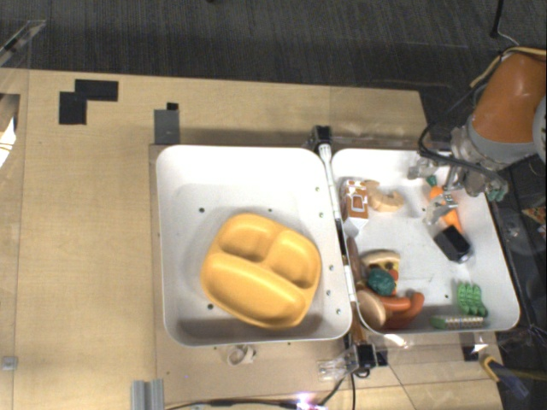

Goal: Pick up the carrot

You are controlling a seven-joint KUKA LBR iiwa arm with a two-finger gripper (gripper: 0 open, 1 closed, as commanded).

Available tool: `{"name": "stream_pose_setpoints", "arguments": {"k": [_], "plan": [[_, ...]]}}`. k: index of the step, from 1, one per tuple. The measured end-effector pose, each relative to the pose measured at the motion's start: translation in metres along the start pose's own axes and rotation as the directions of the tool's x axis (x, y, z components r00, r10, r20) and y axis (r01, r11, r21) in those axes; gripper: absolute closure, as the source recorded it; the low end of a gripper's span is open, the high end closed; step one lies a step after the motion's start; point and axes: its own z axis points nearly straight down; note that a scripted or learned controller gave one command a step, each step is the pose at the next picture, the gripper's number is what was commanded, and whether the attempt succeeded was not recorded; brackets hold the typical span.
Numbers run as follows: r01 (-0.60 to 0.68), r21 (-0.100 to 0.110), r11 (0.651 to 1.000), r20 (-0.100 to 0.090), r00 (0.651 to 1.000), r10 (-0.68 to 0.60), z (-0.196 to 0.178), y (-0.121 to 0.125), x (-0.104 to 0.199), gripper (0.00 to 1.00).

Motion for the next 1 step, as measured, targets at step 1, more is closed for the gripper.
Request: {"name": "stream_pose_setpoints", "arguments": {"k": [1], "plan": [[0.004,0.005,1.000,0.015,1.000,-0.004,-0.0155,0.0002,-0.0051,1.00]]}}
